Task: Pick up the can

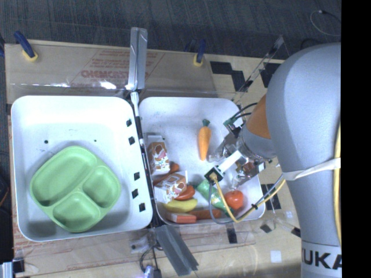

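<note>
Claw (229, 153) – camera view: low over the right part of the right bin (174, 106), at the end of the grey arm (307, 114) that reaches in from the right; open or closed cannot be told, and nothing is seen held in it. Items in the right bin: carrot (203, 142), upright in the view, just left of the claw and apart from it; tomato (234, 199), near the front right corner; green piece (204, 187), just left of the tomato; banana (179, 205), along the front wall; small orange stick (185, 218), below the banana, against that wall. Can – not identified for certain. Two brown-and-white labelled pieces may answer to it: upper labelled piece (157, 154), close to the bin's left wall, and lower labelled piece (173, 183), just below and to its right, touching the pile at the front. Both lie well apart from the claw, with the carrot between. Left bin (69, 112): one green divided plate (75, 188), three compartments, set toward the front left. Surface (52, 68): pale wood, both bins side by side on it, blue clamps (26, 45) on its far edge.
</note>
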{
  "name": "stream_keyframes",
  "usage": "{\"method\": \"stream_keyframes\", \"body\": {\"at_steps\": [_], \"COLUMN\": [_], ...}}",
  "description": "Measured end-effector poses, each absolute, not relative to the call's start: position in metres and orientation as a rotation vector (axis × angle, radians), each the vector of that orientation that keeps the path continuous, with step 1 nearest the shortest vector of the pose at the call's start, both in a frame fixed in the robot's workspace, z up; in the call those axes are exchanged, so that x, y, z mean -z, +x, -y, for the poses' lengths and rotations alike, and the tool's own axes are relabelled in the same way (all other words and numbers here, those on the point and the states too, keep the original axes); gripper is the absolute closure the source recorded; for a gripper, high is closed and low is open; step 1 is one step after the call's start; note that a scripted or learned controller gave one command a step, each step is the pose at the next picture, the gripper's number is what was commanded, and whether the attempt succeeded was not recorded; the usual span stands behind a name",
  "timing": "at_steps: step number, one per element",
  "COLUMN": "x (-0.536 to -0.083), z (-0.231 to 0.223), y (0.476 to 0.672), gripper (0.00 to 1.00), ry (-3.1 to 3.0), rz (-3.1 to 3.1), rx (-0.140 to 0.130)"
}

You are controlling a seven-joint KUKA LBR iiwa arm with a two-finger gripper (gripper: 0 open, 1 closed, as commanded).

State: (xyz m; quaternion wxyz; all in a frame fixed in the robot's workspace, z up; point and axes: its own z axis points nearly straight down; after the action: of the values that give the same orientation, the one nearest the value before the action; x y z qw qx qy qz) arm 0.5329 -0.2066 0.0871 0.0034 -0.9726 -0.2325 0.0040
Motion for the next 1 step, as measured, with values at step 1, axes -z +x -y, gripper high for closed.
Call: {"method": "stream_keyframes", "body": {"at_steps": [1], "x": [-0.0922], "z": [0.2048], "y": [0.5321], "gripper": [1.00], "ry": [-3.038], "rz": [0.743], "rx": [-0.027]}}
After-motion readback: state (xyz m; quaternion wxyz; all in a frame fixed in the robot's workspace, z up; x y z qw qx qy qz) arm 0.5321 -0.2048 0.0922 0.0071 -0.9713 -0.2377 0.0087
